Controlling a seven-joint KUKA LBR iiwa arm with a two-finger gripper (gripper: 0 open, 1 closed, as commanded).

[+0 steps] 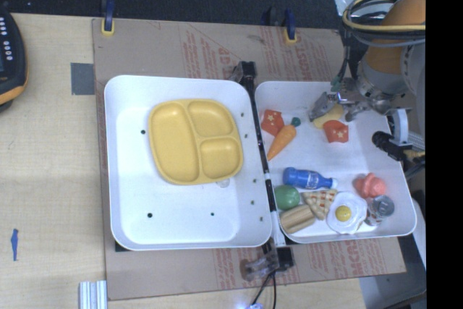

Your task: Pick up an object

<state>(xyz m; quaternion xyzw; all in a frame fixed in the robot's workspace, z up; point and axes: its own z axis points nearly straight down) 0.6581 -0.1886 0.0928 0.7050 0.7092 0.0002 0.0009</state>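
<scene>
My gripper [337,106] hangs low over the far part of the right bin [405,228], open, its fingers [319,111] spread on either side of a small yellow wedge [330,116]. Nothing is lifted between them. Just in front of the wedge lies a red toy piece [336,132]. Further left in the same bin lie another red piece [271,121] and an orange carrot [282,141]. Nearer the front are a blue bottle [307,177], a green fruit [286,197], a bread roll [296,218] and a fried egg [343,213].
The left bin [130,228] holds a yellow divided plate [195,140]. A pink toy [370,184] and a grey can [382,207] sit at the right bin's front right. The arm's body [391,47] looms over the far right corner. A black handset [9,54] lies at the far left.
</scene>
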